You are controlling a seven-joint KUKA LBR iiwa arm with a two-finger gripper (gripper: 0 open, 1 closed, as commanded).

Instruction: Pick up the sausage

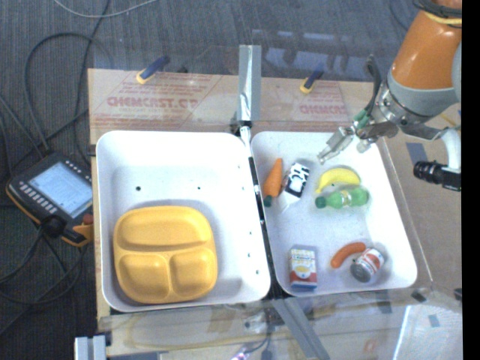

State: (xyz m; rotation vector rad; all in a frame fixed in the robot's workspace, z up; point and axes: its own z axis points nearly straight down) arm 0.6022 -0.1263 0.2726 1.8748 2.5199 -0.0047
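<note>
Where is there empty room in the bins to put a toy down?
Left bin: bare floor above the yellow tray. Right bin: a bare strip between the carrot and the small box. Crowded around the banana, green bottle, sausage and can.

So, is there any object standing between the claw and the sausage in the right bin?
Yes. The banana and green bottle lie between the claw at the bin's far end and the sausage near the front. A can touches the sausage's right side.

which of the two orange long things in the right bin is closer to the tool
The carrot, lying by the bin's left wall near the far end. The sausage lies at the near end beside the can, farther from the tool.
</note>
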